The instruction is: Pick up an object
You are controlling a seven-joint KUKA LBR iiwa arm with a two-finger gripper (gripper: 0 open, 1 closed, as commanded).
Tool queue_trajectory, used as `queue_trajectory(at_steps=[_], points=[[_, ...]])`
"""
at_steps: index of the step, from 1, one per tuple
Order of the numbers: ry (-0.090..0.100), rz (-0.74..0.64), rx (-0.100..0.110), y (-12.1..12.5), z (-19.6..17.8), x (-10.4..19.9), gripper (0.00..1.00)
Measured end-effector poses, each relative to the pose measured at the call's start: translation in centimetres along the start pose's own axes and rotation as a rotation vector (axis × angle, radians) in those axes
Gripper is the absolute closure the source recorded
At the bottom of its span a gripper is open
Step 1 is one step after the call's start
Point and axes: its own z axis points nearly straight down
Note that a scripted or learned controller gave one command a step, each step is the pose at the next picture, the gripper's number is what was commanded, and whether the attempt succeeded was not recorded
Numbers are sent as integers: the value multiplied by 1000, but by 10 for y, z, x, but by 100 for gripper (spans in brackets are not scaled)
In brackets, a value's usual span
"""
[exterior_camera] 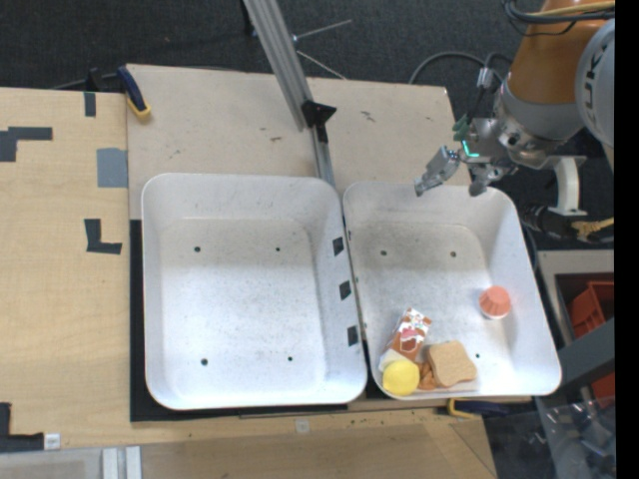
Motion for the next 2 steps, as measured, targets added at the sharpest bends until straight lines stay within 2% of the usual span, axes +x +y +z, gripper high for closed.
queue_trajectory(at_steps=[2], points=[[0,1,6,-13,115,3,0]])
